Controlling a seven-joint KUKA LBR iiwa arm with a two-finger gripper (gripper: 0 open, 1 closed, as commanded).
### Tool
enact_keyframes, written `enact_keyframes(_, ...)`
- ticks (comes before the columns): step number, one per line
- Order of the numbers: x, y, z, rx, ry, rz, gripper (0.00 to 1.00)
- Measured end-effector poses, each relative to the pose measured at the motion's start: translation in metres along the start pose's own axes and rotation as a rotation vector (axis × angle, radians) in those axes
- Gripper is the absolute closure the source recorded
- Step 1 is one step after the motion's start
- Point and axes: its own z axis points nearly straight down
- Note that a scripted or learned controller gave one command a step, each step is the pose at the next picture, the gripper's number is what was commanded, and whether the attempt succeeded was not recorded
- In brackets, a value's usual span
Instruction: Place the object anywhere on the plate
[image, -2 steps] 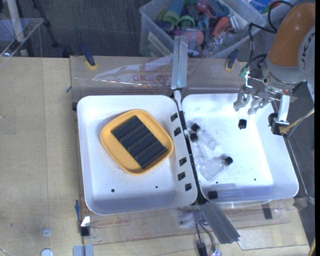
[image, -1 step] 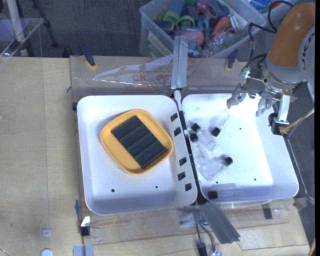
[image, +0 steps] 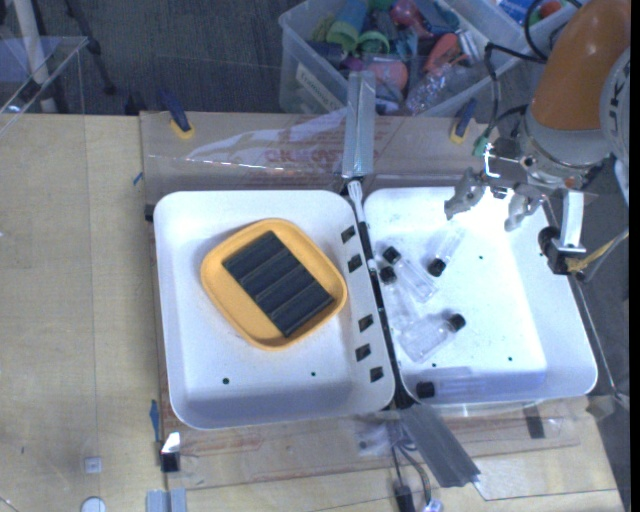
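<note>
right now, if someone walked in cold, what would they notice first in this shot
The yellow plate with a dark ribbed slab lying on it stands out most, sitting in the left bin. Next comes the gripper, open and hanging over the back of the right bin, under the arm's orange band. Below it lie a few clear bottles with black caps, close to the divider between the bins.

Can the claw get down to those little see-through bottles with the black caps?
Probably yes. The claw hangs over the back of the right bin, and the bottles lie in the open on that bin's floor, a little in front of it. Nothing covers them.
</note>
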Motion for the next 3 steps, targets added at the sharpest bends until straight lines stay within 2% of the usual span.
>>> enact_keyframes(1,0.007,-0.011,0.003,0.002,0.001,0.046,0.0)
enact_keyframes(2,0.015,-0.011,0.002,-0.001,0.001,0.057,0.0)
enact_keyframes(3,0.021,-0.005,0.017,0.001,0.0,0.046,0.0)
